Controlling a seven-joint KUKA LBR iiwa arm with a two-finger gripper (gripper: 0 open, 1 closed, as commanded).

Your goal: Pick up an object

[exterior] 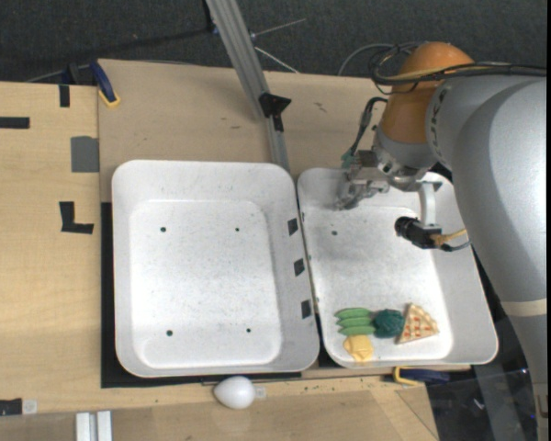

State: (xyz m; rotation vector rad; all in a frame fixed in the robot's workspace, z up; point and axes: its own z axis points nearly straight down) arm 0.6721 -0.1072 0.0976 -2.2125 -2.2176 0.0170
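Nearest us, a white egg-shaped object (234, 392) lies on the bench just outside the left bin (202, 265). In the right bin (395, 265), near its front edge, we see a green pea pod toy (354, 319), a yellow piece (358, 345), a dark green clump (387, 321) and a pizza slice toy (416, 323) clustered together. Farther back, our gripper (354, 189) hangs over that bin's far left corner, well apart from them; we cannot tell its state.

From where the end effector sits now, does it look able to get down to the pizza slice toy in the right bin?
Probably yes. The end effector hangs over the far end of the right bin; the pizza slice toy lies at the near end, beside a dark green toy, with bare bin floor between and nothing overhead.
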